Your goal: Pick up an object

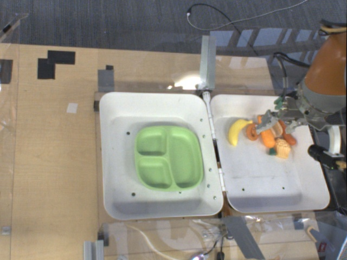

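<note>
On a wooden bench, a green divided plate (168,157) fills the left bin (108,199); in the right bin (271,191) the gripper (265,124) (grip state unclear) crowds orange toy foods (268,138) beside a banana (237,131), risking a scattering nudge.

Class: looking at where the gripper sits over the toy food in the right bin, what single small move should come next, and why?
Probably a short descent. The gripper sits over the cluster of orange pieces beside the banana in the right bin, and nothing is visibly between its fingers yet.
</note>
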{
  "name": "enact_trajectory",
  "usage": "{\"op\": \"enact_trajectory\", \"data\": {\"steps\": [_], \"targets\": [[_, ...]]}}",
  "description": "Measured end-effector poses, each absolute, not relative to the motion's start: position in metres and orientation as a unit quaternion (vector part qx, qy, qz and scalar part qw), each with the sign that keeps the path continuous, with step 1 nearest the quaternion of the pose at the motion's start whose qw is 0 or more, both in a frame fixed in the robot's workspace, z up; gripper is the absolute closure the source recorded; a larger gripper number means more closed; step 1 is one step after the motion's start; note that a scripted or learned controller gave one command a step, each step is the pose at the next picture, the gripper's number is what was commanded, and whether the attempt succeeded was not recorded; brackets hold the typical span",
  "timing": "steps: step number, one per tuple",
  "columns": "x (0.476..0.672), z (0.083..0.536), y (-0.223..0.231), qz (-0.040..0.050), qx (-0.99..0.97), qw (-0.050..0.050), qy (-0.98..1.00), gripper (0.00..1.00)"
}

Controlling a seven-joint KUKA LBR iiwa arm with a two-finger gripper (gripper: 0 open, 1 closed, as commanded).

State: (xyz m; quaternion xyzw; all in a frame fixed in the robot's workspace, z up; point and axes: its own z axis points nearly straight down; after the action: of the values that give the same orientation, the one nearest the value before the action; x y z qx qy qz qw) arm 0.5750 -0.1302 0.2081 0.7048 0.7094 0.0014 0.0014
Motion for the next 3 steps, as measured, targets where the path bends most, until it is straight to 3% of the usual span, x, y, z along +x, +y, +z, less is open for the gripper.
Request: {"op": "enact_trajectory", "data": {"steps": [1, 2, 3], "targets": [[0.592, 0.103, -0.145, 0.0007, 0.714, 0.001, 0.700, 0.00], [0.594, 0.115, -0.144, 0.0027, 0.714, 0.003, 0.701, 1.00], [0.615, 0.090, -0.166, 0.0008, 0.722, -0.001, 0.692, 1.00]]}}
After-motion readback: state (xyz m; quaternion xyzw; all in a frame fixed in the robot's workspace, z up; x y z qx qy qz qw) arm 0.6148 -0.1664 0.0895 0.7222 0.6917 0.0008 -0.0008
